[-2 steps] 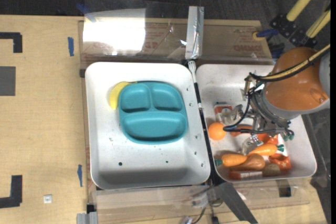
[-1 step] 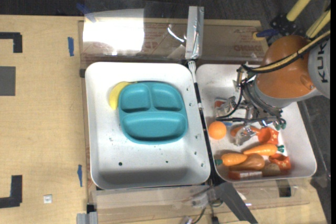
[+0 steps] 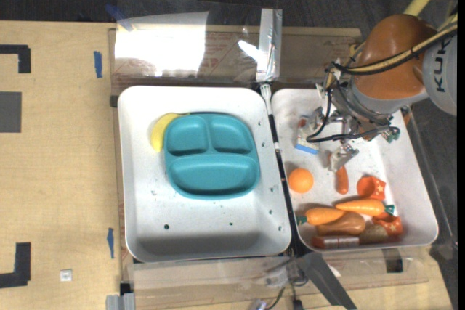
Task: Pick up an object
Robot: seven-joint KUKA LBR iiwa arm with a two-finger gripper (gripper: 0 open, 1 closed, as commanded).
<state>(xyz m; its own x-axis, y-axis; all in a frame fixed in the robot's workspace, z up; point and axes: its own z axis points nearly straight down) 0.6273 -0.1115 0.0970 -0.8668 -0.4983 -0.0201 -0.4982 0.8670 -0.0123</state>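
Observation:
The right white bin (image 3: 421, 192) holds an orange ball (image 3: 300, 180), a small orange-red piece (image 3: 341, 180), carrots (image 3: 341, 212), a brown sausage-like piece (image 3: 341, 226) and red-orange toy food (image 3: 372, 187). My gripper (image 3: 341, 155) hangs over the upper middle of this bin, under the orange wrist band (image 3: 392, 58). Its metal fingertips sit just above the small orange-red piece, with nothing visibly held between them.
The left white bin (image 3: 138, 178) carries a teal divided tray (image 3: 211, 154) with a yellow item (image 3: 158, 131) peeking out behind it. A small blue-and-white piece (image 3: 306, 149) lies in the right bin. A clear plastic sheet (image 3: 189, 47) stands behind the bins.

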